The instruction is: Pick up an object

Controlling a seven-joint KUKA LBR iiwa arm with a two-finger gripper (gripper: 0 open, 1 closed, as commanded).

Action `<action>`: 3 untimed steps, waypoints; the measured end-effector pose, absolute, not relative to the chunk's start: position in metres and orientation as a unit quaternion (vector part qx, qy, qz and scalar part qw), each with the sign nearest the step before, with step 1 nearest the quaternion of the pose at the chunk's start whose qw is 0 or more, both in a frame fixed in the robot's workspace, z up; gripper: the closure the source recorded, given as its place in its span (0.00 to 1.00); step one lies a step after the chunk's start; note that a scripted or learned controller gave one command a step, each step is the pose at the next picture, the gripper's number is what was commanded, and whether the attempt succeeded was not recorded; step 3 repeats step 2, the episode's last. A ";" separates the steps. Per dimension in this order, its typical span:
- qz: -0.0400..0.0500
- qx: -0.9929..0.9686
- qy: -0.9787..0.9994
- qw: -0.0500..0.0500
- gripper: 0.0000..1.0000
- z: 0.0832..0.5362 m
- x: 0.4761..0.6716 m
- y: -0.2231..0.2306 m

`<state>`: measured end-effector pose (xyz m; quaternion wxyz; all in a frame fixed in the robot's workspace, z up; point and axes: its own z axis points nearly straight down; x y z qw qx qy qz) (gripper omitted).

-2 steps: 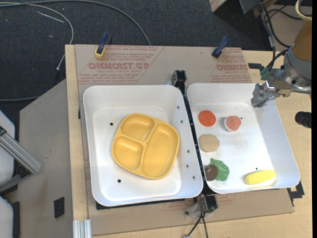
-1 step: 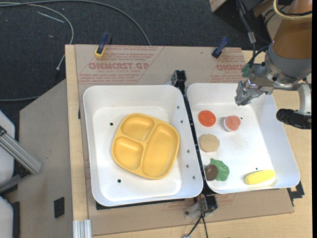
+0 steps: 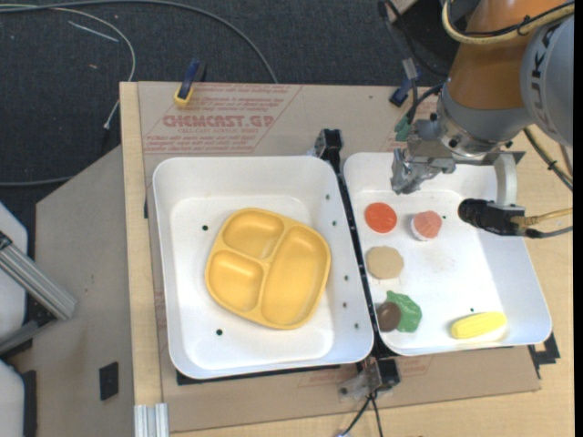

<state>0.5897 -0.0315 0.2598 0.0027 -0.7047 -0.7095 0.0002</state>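
The right bin (image 3: 510, 280) holds several small items: a red-orange disc (image 3: 381, 217), a pink and white round piece (image 3: 426, 225), a tan round cookie (image 3: 384, 262), a green piece with a brown lump (image 3: 400, 313) and a yellow corn-like piece (image 3: 477, 325). My gripper (image 3: 407, 181) hangs over the bin's far left corner, just above and right of the red-orange disc. Nothing shows between its fingers.
The left bin (image 3: 182, 198) carries a yellow divided plate (image 3: 268, 267). Black clamps (image 3: 329, 142) sit between the bins at the back. A blue clip (image 3: 189, 80) lies at the cardboard's far edge. Cables run across the dark floor behind.
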 end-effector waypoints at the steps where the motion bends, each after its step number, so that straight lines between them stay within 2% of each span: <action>1: -0.001 -0.705 -0.709 0.000 1.00 0.255 0.603 0.016; 2: 0.001 -0.705 -0.709 0.003 1.00 0.241 0.600 0.062; 3: 0.001 -0.705 -0.709 0.003 1.00 0.241 0.600 0.062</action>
